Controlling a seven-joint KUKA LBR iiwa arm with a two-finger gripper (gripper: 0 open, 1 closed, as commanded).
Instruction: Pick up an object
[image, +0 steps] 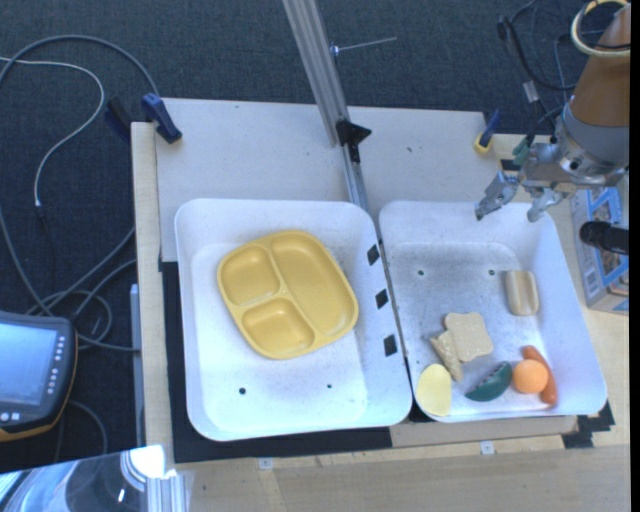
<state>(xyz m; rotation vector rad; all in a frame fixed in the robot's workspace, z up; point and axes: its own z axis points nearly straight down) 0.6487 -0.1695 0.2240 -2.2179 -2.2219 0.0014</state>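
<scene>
Gripper (515, 203) hangs over the far rim of the right bin (440, 240), its two fingers spread with nothing between them — a plain open stance above bare white floor. Nothing to pick lies under the jaws; every candidate sits toward the near side of the bin, well apart from the fingertips. Nearest to the jaws is the roll (520, 292), a tan bread-like piece almost straight toward the near edge from them, its long axis running far-to-near, so the fingers would seem to need to close across its short width. Farther the same way, and a little to the left of the jaws in the camera view, lies the cracker (468, 335), with a wedge-shaped piece just beside it. Beyond those, against the near rim, cluster the lemon (434, 389), a green piece (488, 385), the orange (531, 377) and the carrot (543, 375), touching or nearly so — a crowded spot that looks harder to grasp cleanly. In the left bin rests a yellow tray (288, 293), far off to the left of the jaws. My judgement: the move ahead is a short travel toward the near edge, then a descent onto the roll.
</scene>
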